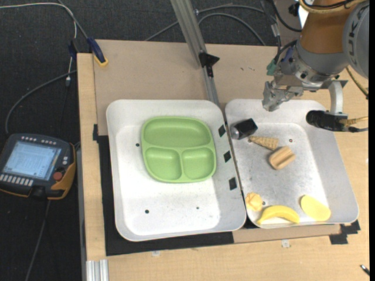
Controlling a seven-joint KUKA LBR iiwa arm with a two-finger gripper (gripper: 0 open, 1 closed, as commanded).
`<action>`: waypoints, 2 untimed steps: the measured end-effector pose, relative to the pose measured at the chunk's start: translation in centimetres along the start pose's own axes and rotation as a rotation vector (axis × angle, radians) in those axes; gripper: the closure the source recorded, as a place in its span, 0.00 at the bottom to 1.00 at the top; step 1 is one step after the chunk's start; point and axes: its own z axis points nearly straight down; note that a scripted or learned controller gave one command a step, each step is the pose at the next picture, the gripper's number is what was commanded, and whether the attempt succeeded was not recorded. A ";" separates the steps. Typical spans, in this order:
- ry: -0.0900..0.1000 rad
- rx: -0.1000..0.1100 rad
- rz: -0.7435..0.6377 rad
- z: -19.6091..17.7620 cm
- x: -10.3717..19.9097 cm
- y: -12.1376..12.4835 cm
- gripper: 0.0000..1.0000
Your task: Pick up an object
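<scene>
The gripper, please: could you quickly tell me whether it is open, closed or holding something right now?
Gripper: above the far edge of the right bin; open or closed cannot be told, and nothing is seen held.

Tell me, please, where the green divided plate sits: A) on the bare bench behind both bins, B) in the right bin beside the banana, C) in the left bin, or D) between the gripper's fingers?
C: the green divided plate lies flat inside the left bin, while the banana is in the right bin.
</scene>
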 end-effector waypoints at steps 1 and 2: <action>0.000 -0.001 0.001 0.0 4.5 -0.9 1.00; -0.001 0.000 0.001 1.2 8.9 -1.3 1.00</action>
